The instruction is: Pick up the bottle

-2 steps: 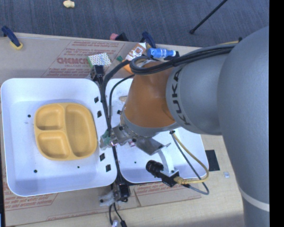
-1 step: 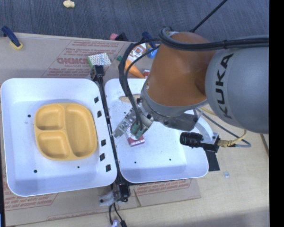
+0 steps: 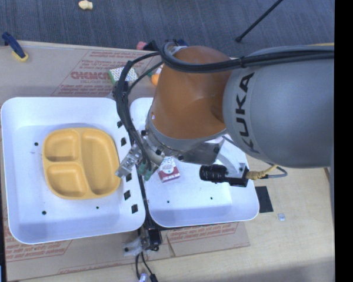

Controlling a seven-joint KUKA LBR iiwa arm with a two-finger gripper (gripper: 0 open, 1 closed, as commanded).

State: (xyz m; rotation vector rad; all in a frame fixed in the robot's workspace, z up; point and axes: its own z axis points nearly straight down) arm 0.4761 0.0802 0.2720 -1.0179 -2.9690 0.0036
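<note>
The grey arm comes in from the right and covers most of the right bin, its orange band sitting over the bin's upper half; the gripper hangs below the band at the bin's left edge, close to the seam between the two bins, and its metal tip reaches just over the rim of the left bin; how the gripper is set cannot be told, since the wrist hides it from above; the bottle cannot be picked out with any certainty, and the nearest candidate is a small green thing pressed against the gripper, too hidden to name; just right of it a small red and white packet lies on the floor of the right bin, tilted; further right a black cylinder juts out from under the arm, with a yellow wire trailing from it; in the left bin a yellow tray with three compartments lies flat, well apart from the gripper's body but near its tip; black cables loop from the band down along the seam; both bins rest on brown cardboard.
</note>
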